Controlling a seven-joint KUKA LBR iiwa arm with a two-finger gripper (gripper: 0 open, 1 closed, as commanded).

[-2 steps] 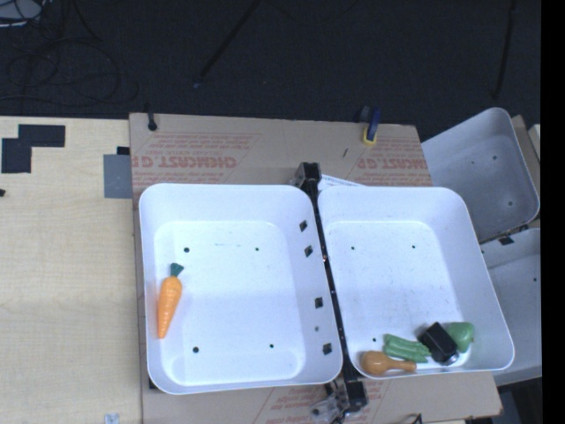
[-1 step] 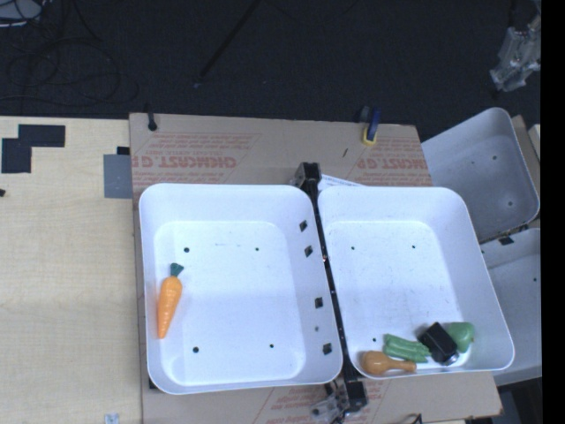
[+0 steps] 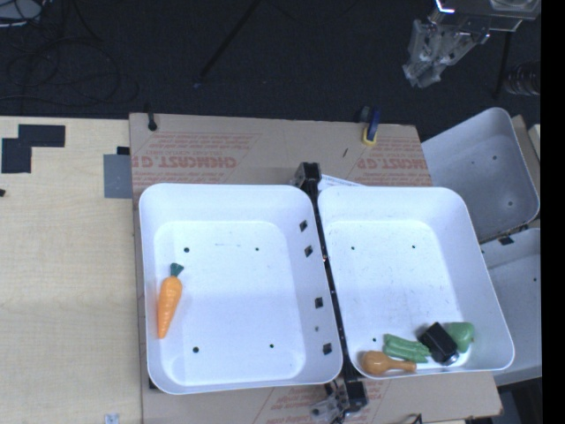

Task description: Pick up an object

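2 white bins sit side by side on the bench, and the tool point(image 3: 433, 56) hangs high at the back right, so the pick has not begun. I cannot tell how its grip stands. It must come down to a toy: the carrot point(image 3: 169, 301) lies far off in the left bin point(image 3: 225, 197), and the black block point(image 3: 439, 342) nearer.

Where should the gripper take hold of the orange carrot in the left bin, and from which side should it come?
Probably best at the thick upper part of the carrot, just below its green top, coming straight down from above. It lies flat and nearly upright in the view, near the left wall of the left bin, so the fingers should close across its width, left to right.
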